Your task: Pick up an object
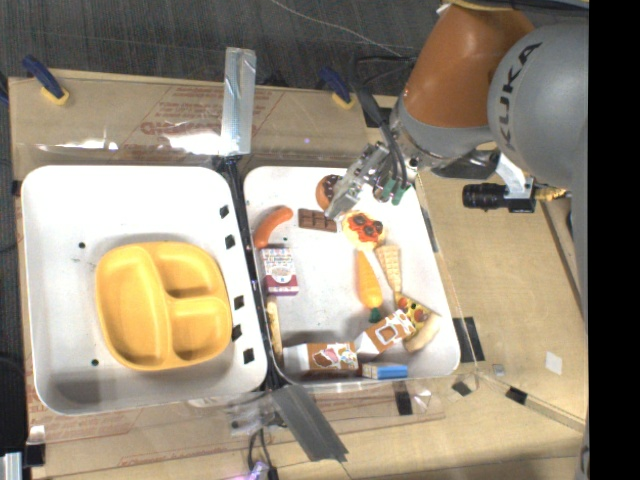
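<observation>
Over the far end of the right bin (445,313), the gripper (345,200) hangs at a slant from the grey arm (545,78), its tip just above the bin floor. Whether its fingers stand apart or together cannot be told, since glare and blur hide them. Nothing can be seen caught at the tip.

Just beside the gripper lies a chocolate bar (318,221), with a brown doughnut (329,187) at its far side and a small pizza (364,228) just right of the tip. A sausage (271,225) lies left of the gripper, near the bin's left wall, and a small carton (280,271) sits below the sausage. A carrot (369,279) and what looks like an ice-cream cone (390,265) lie side by side nearer the middle of the bin. More toy food is heaped along the near wall, too jumbled to name.

Well apart from the gripper, the left bin (50,208) holds a yellow divided tray (162,301)
</observation>
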`<state>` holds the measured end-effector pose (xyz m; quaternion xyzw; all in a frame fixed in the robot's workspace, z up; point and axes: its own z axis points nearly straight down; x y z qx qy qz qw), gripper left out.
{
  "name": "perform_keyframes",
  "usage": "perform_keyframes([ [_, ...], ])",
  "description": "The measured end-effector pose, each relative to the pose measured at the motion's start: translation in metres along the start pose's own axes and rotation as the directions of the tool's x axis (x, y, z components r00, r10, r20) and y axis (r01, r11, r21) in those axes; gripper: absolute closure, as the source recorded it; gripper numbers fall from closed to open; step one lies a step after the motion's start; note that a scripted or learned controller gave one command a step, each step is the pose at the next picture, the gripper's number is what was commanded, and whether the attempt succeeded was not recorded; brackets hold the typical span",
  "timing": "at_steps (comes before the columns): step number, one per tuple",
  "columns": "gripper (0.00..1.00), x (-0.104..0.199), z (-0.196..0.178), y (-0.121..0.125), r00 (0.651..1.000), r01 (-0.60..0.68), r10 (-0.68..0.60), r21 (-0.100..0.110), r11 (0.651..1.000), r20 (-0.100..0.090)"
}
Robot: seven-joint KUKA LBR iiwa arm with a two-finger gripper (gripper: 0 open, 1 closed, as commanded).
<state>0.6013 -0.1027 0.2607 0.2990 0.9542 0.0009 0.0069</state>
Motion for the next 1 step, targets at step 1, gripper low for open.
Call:
perform_keyframes([
  [1, 1.00, 0.0938, 0.0315, -0.0855, 1.000, -0.003, 0.003, 0.008, 1.000, -0.015],
])
